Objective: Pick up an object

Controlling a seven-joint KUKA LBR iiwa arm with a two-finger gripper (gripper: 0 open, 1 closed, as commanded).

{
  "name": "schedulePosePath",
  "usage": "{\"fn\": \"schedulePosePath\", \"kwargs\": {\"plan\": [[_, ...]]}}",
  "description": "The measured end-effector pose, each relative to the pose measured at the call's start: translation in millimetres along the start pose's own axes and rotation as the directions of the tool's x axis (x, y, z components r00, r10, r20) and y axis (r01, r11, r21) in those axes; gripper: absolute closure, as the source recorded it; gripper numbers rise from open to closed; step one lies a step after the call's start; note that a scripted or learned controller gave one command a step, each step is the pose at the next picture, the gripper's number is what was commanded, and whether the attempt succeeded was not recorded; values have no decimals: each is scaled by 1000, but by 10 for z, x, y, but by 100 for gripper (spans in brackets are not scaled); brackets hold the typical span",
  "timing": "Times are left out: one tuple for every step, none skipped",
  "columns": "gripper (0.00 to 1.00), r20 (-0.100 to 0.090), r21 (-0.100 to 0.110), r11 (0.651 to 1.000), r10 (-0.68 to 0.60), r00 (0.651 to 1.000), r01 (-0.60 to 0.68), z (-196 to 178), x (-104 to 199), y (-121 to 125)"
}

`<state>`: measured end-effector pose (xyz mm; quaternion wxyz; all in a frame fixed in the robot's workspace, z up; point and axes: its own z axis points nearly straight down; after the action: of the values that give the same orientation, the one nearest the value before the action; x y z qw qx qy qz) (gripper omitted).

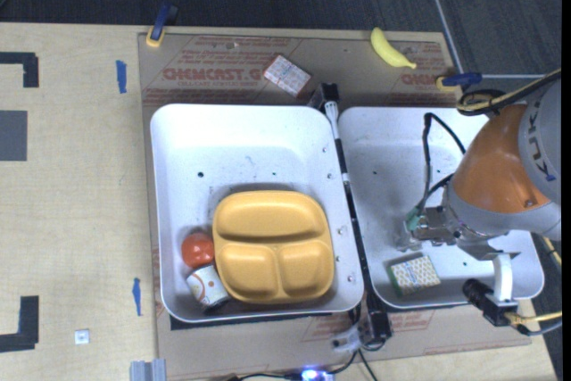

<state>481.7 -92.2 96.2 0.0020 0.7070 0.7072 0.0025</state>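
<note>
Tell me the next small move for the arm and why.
Probably a short shift toward the view's lower left, then down: the gripper sits in the right bin, just above and to the right of the small speckled block, not over it. That block is the nearest thing to pick; the yellow tray and orange ball lie in the left bin.
</note>
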Motion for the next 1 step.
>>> {"fn": "schedulePosePath", "kwargs": {"plan": [[0,0,0,1000,0,1000,0,1,0,-1]]}}
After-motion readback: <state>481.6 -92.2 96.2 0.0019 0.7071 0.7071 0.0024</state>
